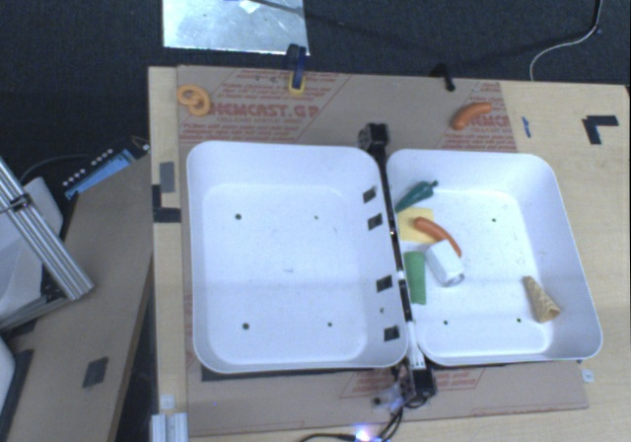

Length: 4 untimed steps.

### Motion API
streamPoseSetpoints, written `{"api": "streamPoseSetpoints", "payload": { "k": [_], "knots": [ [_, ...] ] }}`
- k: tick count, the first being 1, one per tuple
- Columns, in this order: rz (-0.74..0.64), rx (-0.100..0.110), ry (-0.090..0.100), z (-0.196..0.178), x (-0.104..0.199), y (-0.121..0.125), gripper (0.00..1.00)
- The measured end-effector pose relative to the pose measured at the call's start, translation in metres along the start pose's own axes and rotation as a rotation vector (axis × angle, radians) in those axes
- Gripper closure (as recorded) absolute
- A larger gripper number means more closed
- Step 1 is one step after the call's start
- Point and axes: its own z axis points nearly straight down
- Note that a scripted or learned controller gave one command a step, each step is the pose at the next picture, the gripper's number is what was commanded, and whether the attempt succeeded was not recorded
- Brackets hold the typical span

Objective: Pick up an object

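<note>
So your pickable stuff sits in the right bin [562,233], mostly at its left side: green pepper [415,195], orange carrot [435,230], white cylinder [444,265], green block [415,276]. The tan cone [540,298] lies lower right. Can't tell the tool's state.

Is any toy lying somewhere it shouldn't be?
Yes, two. A pretzel and a hot dog lie on the cardboard behind the bins, outside both. The other toys cluster in the right bin, mostly along its left wall, with a cone apart near its right side.
</note>
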Motion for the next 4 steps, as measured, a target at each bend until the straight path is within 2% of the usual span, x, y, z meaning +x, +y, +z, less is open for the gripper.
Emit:
{"api": "streamPoseSetpoints", "payload": {
  "k": [1, 2, 3, 4],
  "knots": [
    [-0.016, 0.011, 0.008, 0.101, 0.085, 0.0, 1.0],
    [-0.008, -0.011, -0.001, -0.006, 0.063, 0.001, 1.0],
    [-0.002, 0.0, 0.0, 0.0, 0.001, 0.0, 1.0],
    [-0.019, 0.016, 0.009, 0.149, 0.104, 0.034, 1.0]
  ]
}}
